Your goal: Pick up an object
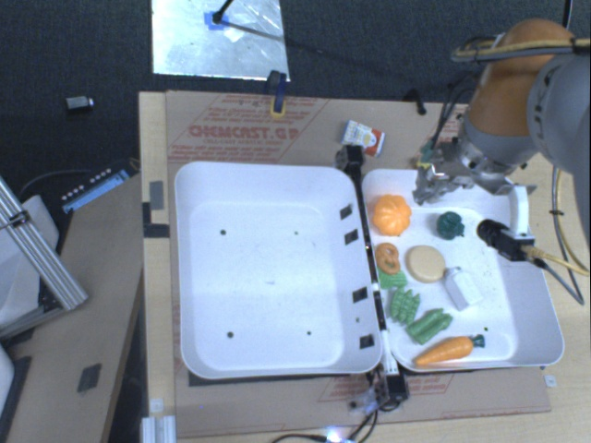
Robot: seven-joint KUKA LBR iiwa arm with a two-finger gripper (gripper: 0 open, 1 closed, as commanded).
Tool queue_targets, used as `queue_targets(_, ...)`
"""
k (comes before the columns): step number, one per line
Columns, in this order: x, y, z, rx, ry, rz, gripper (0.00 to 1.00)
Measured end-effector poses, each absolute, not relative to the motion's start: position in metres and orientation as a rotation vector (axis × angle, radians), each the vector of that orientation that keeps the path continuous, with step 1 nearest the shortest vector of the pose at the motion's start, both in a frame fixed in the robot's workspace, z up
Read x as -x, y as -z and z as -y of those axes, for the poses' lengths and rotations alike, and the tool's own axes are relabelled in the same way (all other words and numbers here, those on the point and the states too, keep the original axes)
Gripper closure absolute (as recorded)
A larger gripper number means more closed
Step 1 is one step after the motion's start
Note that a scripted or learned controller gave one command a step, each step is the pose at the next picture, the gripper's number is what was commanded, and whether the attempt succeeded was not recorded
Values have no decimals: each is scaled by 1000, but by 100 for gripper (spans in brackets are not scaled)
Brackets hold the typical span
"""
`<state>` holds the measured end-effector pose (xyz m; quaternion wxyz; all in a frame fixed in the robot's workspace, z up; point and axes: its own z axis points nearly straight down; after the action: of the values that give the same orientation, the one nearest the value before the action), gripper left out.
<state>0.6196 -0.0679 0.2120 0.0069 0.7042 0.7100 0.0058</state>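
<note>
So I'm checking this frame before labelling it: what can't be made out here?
- Pincer: too small and dark in the camera view to tell whether it is open or shut.
- Arm: cut off by the right edge.
- Small packet behind the right bin: its print is too small to read.
- Green pieces: blurred, so their kind is unclear.
- Dark green object: too small to identify.
</note>
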Motion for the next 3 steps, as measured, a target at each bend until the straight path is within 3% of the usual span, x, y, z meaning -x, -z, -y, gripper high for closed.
queue_targets(1, -672, -258, 1, -2204, -14, -2228, 100)
queue_targets(3, -670, -277, 6, -2200, -7, -2232, 100)
